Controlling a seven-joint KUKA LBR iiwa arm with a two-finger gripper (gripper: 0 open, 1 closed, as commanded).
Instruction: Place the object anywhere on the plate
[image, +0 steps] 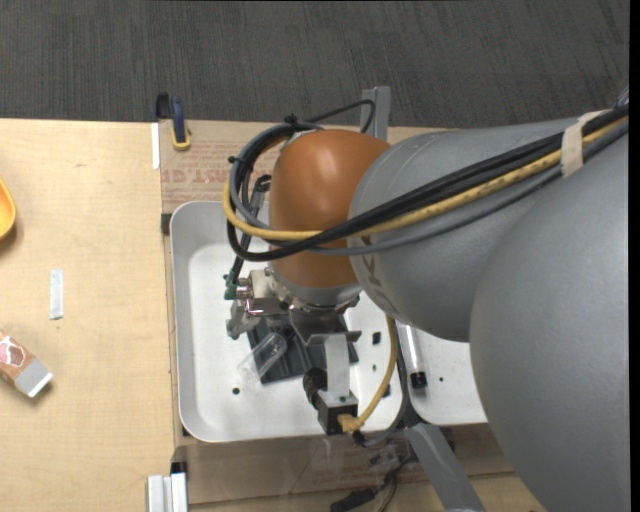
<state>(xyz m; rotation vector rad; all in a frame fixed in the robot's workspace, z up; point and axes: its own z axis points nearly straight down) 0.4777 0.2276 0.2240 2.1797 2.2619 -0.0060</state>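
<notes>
Grey arm (500, 250) with orange band (320, 200) over white bin (195, 300), hand (275, 355) low inside it

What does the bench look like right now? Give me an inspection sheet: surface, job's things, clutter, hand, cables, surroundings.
Surface: tan bench top; left white bin largely hidden by the arm, second white bin partly showing beside it.
Job's things: no plate or object to place can be made out; the arm covers most of the bin.
Clutter: orange item at the left edge, small pale strip, brown and grey piece at lower left.
Hand: hand low over the left bin; finger state cannot be told.
Cables: black and yellow cables loop around the orange band.
Surroundings: dark floor beyond the bench.
</notes>
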